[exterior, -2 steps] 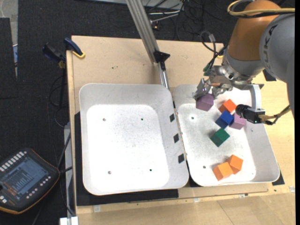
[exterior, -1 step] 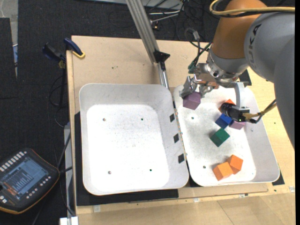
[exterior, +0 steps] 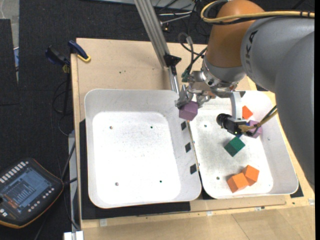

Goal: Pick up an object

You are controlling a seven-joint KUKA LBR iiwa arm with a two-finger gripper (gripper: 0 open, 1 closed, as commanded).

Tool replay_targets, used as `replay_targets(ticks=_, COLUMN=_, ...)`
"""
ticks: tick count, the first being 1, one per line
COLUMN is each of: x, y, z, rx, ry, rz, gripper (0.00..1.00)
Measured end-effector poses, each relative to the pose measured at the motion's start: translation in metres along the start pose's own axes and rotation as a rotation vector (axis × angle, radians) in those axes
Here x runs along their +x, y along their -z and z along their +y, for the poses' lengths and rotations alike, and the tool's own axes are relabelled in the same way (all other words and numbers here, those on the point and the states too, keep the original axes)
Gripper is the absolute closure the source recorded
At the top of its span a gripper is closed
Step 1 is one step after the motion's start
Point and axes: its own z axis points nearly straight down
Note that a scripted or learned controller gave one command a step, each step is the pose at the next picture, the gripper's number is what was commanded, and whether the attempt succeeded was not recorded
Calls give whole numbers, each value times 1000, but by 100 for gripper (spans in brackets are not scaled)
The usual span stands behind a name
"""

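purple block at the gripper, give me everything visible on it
The purple block is a small mauve cube, matte, with plain faces and no markings. It sits slightly tilted directly under the gripper, whose fingers close on its top, so it appears held. In the image it lies over the seam where the left bin meets the right bin, near their far rims. Whether it still touches a bin can't be told.

The arm (exterior: 280, 44) is reaching in from the right, its thick grey link filling the upper right corner and its orange band (exterior: 230, 31) bulging above the wrist. The wrist is pointing down and leftward — toward the seam between the two bins. The gripper (exterior: 189, 105) is hanging low at the wrist's end, its fingers pinching a purple cube (exterior: 188, 111) — the cube showing just beneath them.
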Motion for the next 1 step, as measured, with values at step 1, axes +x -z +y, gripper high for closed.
replay_targets(ticks=1, x=48, y=10, z=-4, rx=-3, ry=0, rz=0, gripper=100)
